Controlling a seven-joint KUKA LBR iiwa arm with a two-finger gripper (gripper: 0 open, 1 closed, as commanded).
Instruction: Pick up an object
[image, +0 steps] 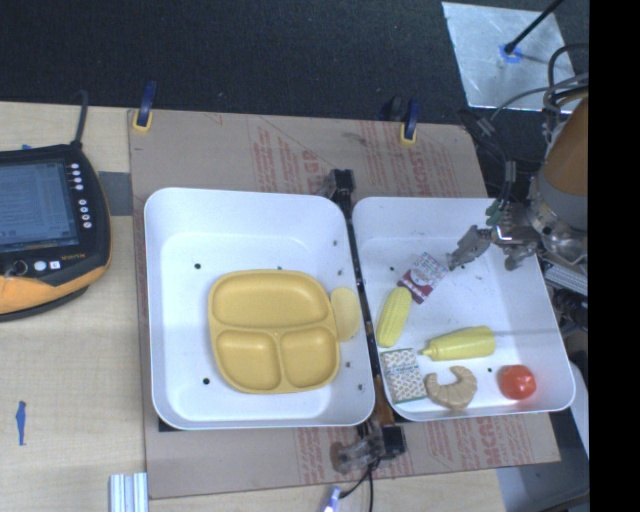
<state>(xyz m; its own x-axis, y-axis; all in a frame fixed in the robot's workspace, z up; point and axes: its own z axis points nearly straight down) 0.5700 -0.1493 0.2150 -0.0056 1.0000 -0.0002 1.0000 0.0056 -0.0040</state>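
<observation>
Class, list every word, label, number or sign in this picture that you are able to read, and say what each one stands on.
None reads clearly.
Cardboard sheet: rows of red print, too blurred to read.
Handheld screen: lines of text, too small to read.
Small packet in the right bin: red and white print, unreadable.
Patterned square packet: fine pattern, no letters to make out.

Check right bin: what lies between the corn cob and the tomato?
In the camera view, the yellow squeeze bottle lies between the corn cob and the tomato, with the croissant just below that line.
</observation>
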